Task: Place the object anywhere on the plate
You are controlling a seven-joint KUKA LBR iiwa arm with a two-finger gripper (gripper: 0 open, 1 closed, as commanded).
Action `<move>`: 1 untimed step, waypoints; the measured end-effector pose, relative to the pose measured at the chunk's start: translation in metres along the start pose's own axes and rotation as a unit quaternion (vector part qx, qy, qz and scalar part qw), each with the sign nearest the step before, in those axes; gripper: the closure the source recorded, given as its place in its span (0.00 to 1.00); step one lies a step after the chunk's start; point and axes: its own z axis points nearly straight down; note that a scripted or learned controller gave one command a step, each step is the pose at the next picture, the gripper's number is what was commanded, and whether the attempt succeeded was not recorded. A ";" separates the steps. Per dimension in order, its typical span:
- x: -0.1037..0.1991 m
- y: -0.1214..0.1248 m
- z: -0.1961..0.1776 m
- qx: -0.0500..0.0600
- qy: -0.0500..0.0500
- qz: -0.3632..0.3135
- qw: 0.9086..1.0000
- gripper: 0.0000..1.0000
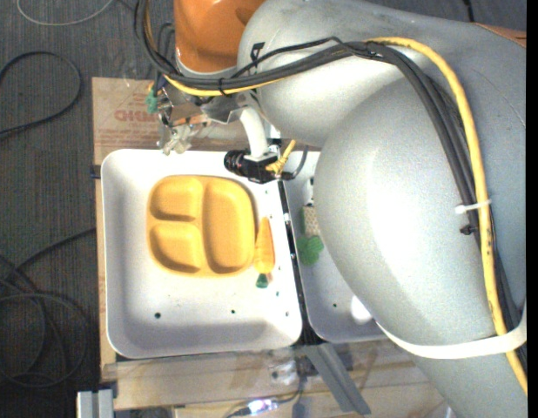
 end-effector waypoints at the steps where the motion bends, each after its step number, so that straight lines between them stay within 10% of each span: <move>1: 0.000 0.000 0.000 0.000 0.000 0.000 1.000 0.00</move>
